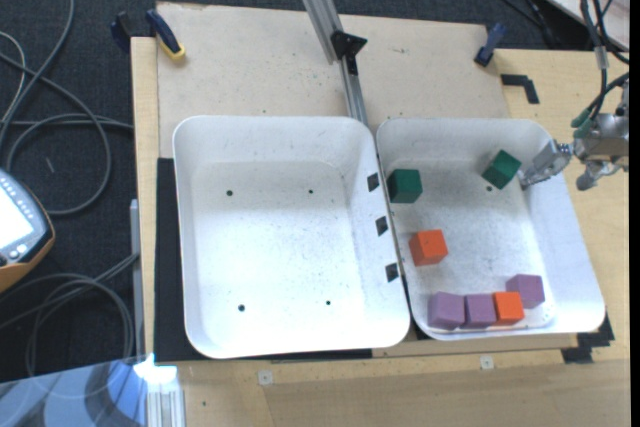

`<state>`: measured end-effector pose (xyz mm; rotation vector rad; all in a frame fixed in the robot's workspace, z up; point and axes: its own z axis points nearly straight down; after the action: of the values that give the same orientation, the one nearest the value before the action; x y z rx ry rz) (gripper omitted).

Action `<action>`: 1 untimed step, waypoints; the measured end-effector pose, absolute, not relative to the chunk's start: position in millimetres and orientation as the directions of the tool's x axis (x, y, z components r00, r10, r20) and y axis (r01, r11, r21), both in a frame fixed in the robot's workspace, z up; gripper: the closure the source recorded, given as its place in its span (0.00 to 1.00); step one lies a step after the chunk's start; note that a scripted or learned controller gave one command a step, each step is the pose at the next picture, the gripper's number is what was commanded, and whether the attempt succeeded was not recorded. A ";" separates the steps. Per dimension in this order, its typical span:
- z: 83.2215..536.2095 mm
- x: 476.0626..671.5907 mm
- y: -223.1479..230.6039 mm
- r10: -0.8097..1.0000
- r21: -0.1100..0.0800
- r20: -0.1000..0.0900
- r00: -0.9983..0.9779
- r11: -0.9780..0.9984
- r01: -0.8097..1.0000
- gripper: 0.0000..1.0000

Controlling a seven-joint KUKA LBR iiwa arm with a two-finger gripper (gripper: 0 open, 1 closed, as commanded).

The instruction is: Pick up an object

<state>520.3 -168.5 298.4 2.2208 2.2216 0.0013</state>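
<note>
The end effector (545, 165) reaches in from the three o'clock edge of the view and sits over the upper right rim of the right bin (585, 265); whether its fingers are apart or together I cannot tell, since they blur into the white wall behind them. The relation the coming move turns on is simple: a green cube (501, 169) lies just beside the tip, toward nine o'clock, tilted on the bin floor near the twelve o'clock wall, and it is the likeliest target. Nothing is seen held at the tip. A second green cube (404, 185) rests near the divider at the bin's ten o'clock corner, an orange cube (429, 247) sits toward the middle, and along the six o'clock wall a row runs left to right: a purple block (447, 309), another purple block (480, 309), a small orange block (509, 307) and a purple cube (526, 290), all touching or nearly so. The left bin (190, 215) stands alongside on the surface (250, 65). A short shift toward nine o'clock and a descent would likely bring the tip over the near cube.
</note>
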 end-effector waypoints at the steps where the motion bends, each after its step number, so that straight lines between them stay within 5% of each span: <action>1: 298.4 520.3 -168.5 1.000 0.001 0.000 0.000 0.000 1.000 0.00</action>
<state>520.3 -168.5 298.4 2.2206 2.2216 0.0015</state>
